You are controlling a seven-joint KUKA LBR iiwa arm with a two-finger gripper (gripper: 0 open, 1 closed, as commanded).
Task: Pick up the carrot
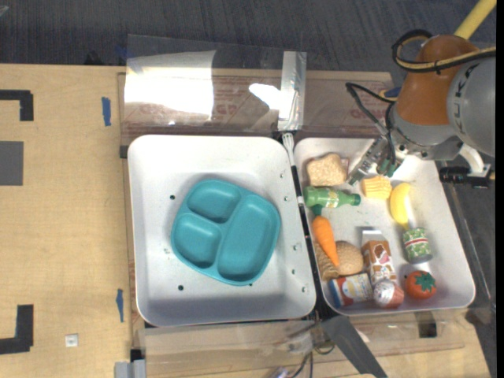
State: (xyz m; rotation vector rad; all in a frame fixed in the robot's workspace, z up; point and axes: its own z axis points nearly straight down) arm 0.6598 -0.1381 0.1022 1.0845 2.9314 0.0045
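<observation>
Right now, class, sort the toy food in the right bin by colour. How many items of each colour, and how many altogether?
Orange: 1, the carrot
Yellow: 2, corn and banana
Green: 2, bottle and green-labelled can
Tan: 2, bread slice and bun
Red: 3, tomato, carton, lying can
Total: 10

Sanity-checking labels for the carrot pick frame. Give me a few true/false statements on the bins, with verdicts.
1. The carrot lies in the right bin. True.
2. The gripper holds the carrot. False: it hangs near the corn, apart from the carrot.
3. The teal divided plate sits in the left bin. True.
4. The green bottle stands upright. False: it lies on its side, above the carrot in view.
5. The banana lies in the left bin. False: right bin.
</observation>
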